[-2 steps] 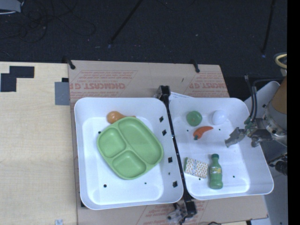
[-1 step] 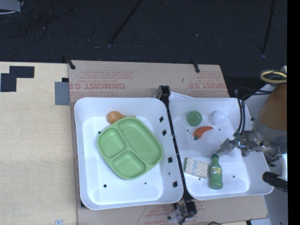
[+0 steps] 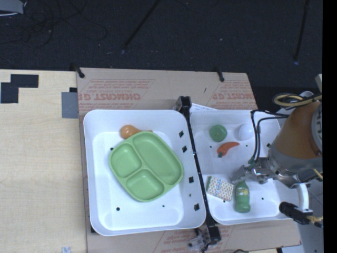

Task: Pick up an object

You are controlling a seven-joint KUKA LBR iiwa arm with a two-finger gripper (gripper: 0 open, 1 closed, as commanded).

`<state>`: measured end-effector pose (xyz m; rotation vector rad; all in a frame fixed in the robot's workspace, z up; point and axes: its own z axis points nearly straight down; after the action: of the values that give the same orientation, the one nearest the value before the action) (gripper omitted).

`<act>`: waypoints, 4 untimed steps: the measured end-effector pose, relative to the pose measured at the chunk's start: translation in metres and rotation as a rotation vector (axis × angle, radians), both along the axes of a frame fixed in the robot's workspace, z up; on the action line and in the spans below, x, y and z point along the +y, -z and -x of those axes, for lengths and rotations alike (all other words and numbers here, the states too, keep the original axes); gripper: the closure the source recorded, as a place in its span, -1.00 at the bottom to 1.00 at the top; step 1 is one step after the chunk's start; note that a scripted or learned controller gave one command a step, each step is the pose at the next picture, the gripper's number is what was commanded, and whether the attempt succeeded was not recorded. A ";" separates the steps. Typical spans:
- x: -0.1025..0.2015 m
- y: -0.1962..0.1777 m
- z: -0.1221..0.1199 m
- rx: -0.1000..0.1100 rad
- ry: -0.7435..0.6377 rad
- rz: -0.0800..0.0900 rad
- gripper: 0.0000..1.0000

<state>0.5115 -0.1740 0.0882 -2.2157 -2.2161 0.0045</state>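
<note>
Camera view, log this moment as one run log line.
arm: over right bin | gripper: above green bottle | held: nothing seen | left bin: green tray

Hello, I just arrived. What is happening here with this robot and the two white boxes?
A grey robot arm with an orange band reaches in from the right over the right bin. Its gripper hangs just above a green bottle, and beside that bottle lies a small patterned packet. A green ball and an orange-red pepper lie farther back. The left bin holds a green divided plate and an orange object.
</note>
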 end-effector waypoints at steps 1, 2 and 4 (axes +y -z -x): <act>-0.002 -0.013 0.000 -0.002 0.005 0.001 1.00; 0.003 -0.073 -0.007 -0.011 -0.001 0.004 1.00; -0.005 -0.133 0.001 -0.007 0.000 0.003 1.00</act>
<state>0.5108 -0.1789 0.2210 -2.2205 -2.2212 0.0002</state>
